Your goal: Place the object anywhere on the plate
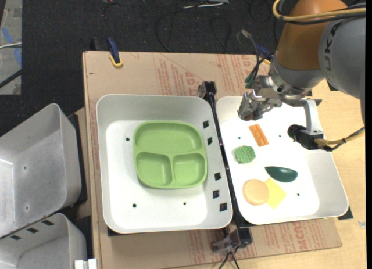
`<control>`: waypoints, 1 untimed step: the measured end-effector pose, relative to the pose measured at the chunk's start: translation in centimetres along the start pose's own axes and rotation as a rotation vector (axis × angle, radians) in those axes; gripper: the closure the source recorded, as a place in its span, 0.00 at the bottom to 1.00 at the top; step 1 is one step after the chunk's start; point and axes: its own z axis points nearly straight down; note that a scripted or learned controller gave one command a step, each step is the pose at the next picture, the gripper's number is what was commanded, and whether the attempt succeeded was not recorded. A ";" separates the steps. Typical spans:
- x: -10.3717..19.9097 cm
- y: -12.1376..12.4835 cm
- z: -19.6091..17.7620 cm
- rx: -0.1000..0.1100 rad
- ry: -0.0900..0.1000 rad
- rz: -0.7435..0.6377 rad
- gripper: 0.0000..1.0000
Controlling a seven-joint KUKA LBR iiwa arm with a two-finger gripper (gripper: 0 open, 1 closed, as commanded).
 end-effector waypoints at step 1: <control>5.8 -1.6 0.9 0.001 0.000 0.000 1.00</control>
